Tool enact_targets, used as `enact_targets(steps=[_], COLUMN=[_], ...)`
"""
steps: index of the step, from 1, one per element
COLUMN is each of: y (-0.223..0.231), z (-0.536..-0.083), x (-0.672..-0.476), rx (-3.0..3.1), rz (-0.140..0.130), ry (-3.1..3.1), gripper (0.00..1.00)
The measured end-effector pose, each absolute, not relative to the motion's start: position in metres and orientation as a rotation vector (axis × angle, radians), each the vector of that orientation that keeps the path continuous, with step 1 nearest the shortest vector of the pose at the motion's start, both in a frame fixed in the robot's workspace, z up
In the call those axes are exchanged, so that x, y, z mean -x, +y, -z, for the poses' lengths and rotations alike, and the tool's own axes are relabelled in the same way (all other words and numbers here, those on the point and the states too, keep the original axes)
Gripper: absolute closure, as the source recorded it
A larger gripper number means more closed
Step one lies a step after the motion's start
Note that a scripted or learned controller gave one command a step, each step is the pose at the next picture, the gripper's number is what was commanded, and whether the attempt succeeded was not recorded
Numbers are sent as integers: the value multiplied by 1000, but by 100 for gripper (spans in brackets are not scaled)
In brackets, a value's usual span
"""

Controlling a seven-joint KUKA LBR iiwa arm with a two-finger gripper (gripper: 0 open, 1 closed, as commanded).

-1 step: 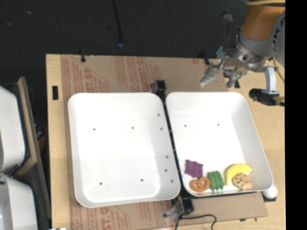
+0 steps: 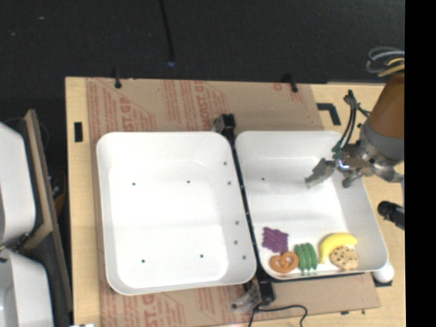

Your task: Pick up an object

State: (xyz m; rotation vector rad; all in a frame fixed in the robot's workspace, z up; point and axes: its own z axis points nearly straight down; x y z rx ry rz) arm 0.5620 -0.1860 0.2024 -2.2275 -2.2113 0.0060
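While the arm hangs over the right-hand bin, the notes for the camera view run so:

Gripper: the gripper (image 2: 332,171) sits in the right middle of the frame, above the upper part of the right bin (image 2: 286,148); its fingers look spread, with nothing between them.

Objects: a purple piece (image 2: 274,238), an orange ring (image 2: 283,262), a green piece (image 2: 306,256), a yellow banana (image 2: 338,241) and a cookie (image 2: 344,256) cluster along the bin's lower edge, well apart from the gripper.

Step advice: I judge the reach must travel toward the lower right of the frame; the purple piece stands slightly apart and seems the easiest target, the others touch or crowd.

Surface: the left bin (image 2: 109,182) lies beside it on a brown cardboard sheet (image 2: 157,107) atop the bench.

Room: dark floor fills the upper frame.
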Motion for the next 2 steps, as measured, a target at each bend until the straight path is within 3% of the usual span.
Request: enact_targets(steps=[1,2], y=[-183,-155], z=[-215,-212], x=[-565,-568], rx=[2224,2220], rz=[2,1], ry=[-2221,-2224], gripper=[100,100])
